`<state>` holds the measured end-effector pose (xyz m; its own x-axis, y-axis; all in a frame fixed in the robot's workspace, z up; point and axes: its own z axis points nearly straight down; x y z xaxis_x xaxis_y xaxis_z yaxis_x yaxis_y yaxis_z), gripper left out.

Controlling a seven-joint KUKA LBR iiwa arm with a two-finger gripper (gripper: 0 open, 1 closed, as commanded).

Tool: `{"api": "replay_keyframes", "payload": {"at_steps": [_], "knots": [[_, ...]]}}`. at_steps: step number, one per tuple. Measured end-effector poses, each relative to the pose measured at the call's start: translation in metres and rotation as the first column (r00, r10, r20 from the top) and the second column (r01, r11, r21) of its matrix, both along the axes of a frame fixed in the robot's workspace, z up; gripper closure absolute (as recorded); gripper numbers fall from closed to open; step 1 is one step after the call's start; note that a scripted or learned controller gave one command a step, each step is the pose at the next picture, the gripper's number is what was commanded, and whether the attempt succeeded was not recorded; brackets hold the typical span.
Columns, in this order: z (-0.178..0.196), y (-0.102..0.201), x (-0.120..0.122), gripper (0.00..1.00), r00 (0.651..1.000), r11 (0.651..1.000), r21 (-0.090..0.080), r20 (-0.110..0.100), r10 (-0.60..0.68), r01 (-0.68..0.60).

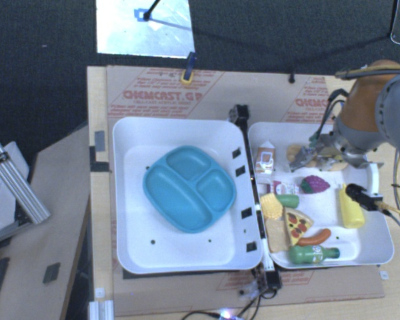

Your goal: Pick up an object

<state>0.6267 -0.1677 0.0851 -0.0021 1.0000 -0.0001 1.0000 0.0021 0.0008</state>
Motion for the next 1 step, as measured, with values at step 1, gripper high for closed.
{"api": "replay_keyframes", "payload": {"at_steps": [1], "knots": [[0.0115,-0.0002,0.0011,1.00,1.000,1.000,-0.001,0.004,0.001,-0.001]]}}
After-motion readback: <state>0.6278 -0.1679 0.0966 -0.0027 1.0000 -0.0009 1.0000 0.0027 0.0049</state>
